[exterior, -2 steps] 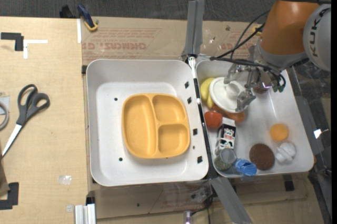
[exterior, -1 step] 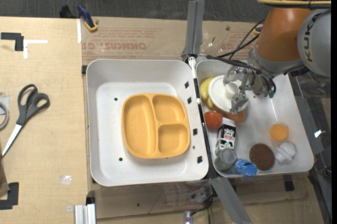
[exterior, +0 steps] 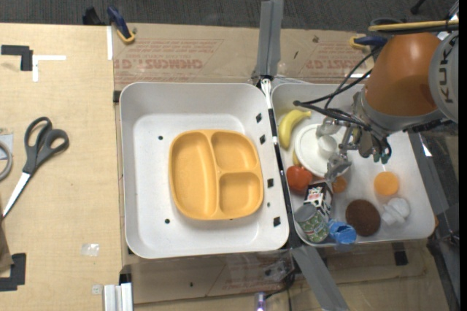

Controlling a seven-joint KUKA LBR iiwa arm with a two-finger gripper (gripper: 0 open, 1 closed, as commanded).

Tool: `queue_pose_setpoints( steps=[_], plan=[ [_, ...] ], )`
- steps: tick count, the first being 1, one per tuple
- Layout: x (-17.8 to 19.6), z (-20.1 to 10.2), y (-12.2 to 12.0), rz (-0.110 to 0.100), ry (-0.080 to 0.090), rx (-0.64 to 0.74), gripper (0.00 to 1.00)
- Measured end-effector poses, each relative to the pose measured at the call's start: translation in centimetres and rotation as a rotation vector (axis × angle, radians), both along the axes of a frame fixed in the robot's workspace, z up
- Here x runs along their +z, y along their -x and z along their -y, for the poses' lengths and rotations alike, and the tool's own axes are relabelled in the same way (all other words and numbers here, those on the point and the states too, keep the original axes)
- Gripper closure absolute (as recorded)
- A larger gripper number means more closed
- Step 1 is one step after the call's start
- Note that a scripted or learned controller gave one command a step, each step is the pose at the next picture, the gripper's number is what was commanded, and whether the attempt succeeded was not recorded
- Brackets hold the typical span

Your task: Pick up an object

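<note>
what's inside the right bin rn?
The right bin holds a banana, white plate, red tomato, green can, blue piece, brown ball, orange ball and white piece. The arm covers its back part.

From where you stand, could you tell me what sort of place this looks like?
Probably a robotics lab bench set up for pick-and-place trials: two white bins side by side, a KUKA arm reaching over toy food like a banana, and scissors on the wooden benchtop.
</note>
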State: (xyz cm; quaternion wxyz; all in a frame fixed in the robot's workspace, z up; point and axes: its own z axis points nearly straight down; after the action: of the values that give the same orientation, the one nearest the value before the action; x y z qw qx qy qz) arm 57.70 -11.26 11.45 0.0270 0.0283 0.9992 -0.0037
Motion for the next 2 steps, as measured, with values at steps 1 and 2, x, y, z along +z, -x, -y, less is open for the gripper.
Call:
queue_pose_setpoints(
  steps=[1,2],
  plan=[
    [-0.2,1.3,8.0,0.002,0.005,0.065,0.0],
    [7.4,6.4,-0.3,-0.048,-0.009,-0.027,0.0]
  ],
)
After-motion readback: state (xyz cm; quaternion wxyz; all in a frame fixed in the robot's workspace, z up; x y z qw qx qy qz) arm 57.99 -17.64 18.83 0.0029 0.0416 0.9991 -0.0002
